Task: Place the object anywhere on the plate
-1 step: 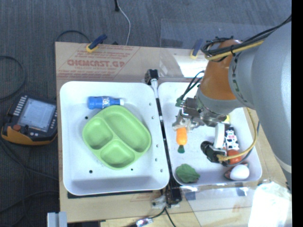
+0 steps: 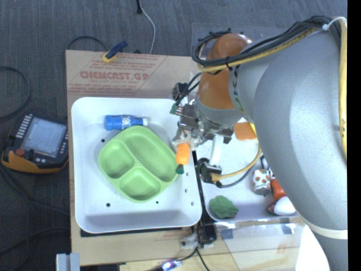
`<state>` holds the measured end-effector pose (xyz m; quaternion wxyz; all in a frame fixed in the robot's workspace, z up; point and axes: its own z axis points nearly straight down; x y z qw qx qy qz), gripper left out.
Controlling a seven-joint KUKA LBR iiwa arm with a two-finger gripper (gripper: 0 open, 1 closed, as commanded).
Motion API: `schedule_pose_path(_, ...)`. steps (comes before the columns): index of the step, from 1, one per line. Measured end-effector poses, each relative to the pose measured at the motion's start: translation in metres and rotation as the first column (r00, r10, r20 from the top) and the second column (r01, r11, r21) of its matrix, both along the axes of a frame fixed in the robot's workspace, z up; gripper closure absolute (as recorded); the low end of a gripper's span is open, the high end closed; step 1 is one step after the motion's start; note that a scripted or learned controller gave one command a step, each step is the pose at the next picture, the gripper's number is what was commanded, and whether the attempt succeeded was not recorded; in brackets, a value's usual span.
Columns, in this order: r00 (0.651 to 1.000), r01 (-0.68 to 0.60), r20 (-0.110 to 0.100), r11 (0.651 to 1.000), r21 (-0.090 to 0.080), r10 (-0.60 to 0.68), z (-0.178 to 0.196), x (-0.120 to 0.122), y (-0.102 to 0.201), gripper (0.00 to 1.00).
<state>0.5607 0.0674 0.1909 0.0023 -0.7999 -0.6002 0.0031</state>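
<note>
The jaws of the gripper [image 2: 184,145] are clamped on the carrot [image 2: 182,154] at frame centre, just over the right rim of the plate [image 2: 137,162]; I would move left before releasing.

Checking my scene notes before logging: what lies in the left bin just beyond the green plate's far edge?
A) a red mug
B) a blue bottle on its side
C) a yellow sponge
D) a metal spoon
B: the blue bottle lies on its side beside the green plate.
</note>
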Motion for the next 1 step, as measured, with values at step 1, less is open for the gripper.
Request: schedule_pose_path(1, 1.000, 0.004, 0.000, 1.000, -0.003, -0.004, -0.0001, 0.0000, -0.0038, 0.00)
